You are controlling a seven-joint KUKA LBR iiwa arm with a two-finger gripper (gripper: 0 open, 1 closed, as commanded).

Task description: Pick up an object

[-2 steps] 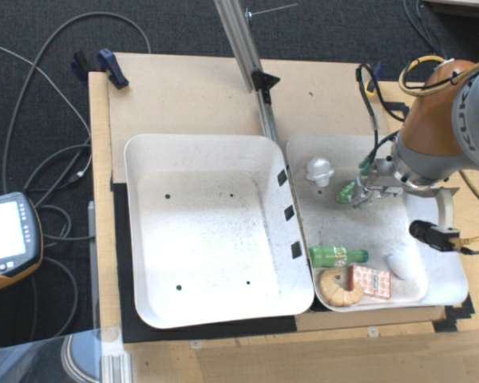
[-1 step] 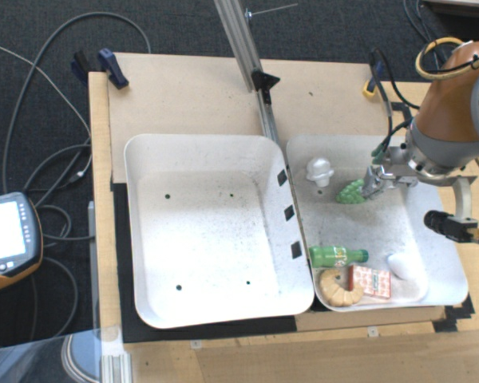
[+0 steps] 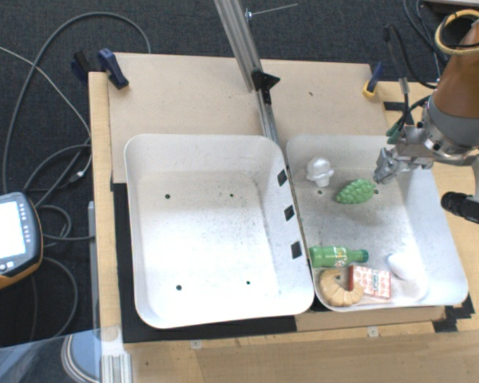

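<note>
Two white bins sit side by side on the bench (image 3: 191, 94). The left bin (image 3: 203, 230) has little dark specks on its floor. The right bin (image 3: 431, 214) holds six things. There is one small white cap-shaped thing (image 3: 319, 170) near the top left of that bin. There is one bumpy green toy (image 3: 356, 191) just to the right of it and a bit lower. There is one green bottle (image 3: 338, 255) lying on its side lower down. Just below the bottle there is one tan ring like a doughnut (image 3: 341, 288), and touching it on the right is one small red and white packet (image 3: 371, 282). The writing on the packet is too small to read. There is one white lump (image 3: 405, 268) near the bottom right corner of the bin. One grey arm (image 3: 461, 94) with an orange band reaches in from the right. Its fingers (image 3: 385, 168) hang over the upper part of the right bin, just beside the right end of the bumpy green toy and a little higher up in the view. Nothing sits between the fingers, and they look close together, but it is hard to be sure. Two clamps, one blue clamp (image 3: 112, 67) and one blue and yellow clamp (image 3: 373, 81), grip the back corners of the bench. One handheld screen (image 3: 8, 238) lies on the floor at the left.
</note>
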